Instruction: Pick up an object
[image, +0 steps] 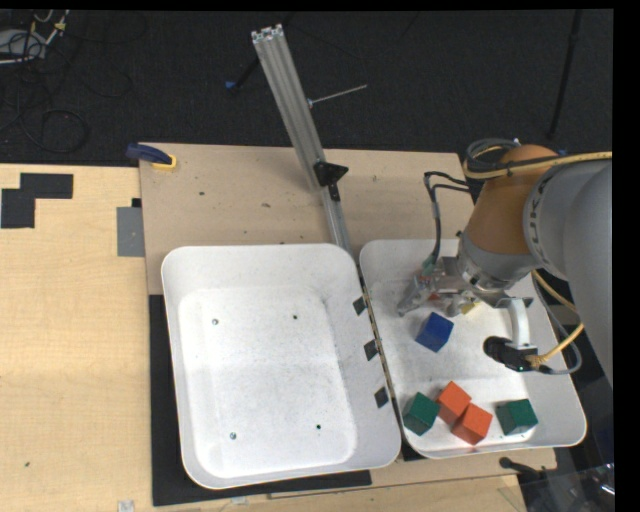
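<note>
My gripper (436, 298) hangs low over the upper part of the right bin (478, 362), under the grey arm with its orange band. A blue cube (434, 332) lies tilted on the bin floor right under the gripper's tip; whether they touch is unclear. Along the bin's front edge sit a dark green cube (421, 412), two orange cubes (454, 398) (473, 423) pressed together, and another green cube (517, 416) towards the right corner.
The left bin (270, 360) adjoins the right one, with black clips along the shared rim. A slanted aluminium bar (300, 120) rises behind the bins. Cables loop around the arm's wrist at the right.
</note>
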